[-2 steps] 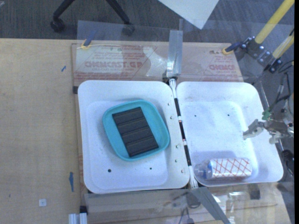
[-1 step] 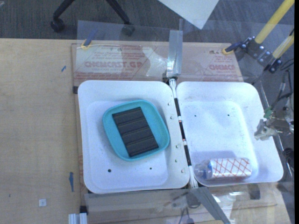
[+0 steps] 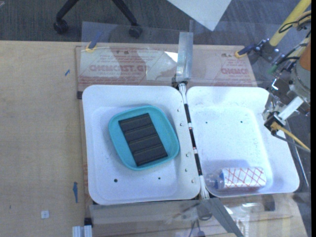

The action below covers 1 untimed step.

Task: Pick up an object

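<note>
In right bin (image 3: 256, 113), red-crosshatched clear bottle (image 3: 238, 178)

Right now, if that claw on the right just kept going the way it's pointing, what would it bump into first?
Probably the right bin's right rim or floor: the claw hangs over that edge, pointing down and leftward. The red-checked bottle lies nearer the front, seemingly off that line. Depth is unclear.

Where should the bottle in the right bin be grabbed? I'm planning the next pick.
Grip the bottle across its middle, coming straight down from above. It lies on its side near the bin's front wall, long axis left to right, so fingers should close front to back.
</note>
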Each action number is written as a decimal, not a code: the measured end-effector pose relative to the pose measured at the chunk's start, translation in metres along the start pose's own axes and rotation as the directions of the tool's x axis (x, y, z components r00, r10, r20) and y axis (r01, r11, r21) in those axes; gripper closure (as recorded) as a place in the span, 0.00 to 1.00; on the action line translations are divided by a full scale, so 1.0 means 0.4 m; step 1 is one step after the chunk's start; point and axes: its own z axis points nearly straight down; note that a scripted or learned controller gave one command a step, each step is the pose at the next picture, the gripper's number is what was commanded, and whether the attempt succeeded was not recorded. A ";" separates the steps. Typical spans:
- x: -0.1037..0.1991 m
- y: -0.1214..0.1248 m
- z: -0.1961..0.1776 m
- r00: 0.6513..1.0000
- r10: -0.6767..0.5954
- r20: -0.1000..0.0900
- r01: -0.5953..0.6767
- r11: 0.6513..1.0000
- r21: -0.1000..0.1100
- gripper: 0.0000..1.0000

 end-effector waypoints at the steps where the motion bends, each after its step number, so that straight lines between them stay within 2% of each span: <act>1: 0.004 -0.001 -0.023 1.000 -0.005 0.003 0.005 1.000 0.001 1.00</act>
